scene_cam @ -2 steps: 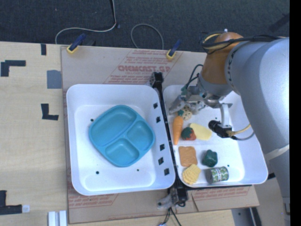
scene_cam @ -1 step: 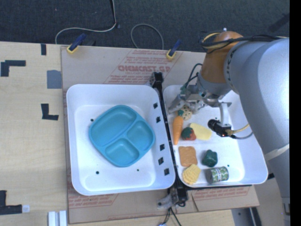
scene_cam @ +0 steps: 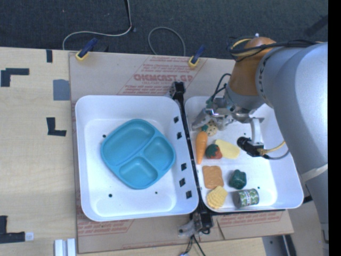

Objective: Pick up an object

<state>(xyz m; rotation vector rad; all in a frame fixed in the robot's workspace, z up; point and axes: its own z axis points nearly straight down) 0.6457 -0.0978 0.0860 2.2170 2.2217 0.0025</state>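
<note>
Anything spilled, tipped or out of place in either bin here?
Nothing stands out. The blue tray lies flat in the left bin; the toy foods sit loosely in the right bin, the small can on its side.

The right bin (scene_cam: 282, 196) holds small toy foods. An orange carrot (scene_cam: 201, 146) lies lengthwise by the left wall. Just right of it sit a red-and-green piece (scene_cam: 213, 151) and a pale yellow piece (scene_cam: 229, 149). Nearer are a brown cracker (scene_cam: 212, 176), a green pepper (scene_cam: 237, 179), a yellow ridged piece (scene_cam: 216, 197) and a can (scene_cam: 246, 198) on its side.
</note>
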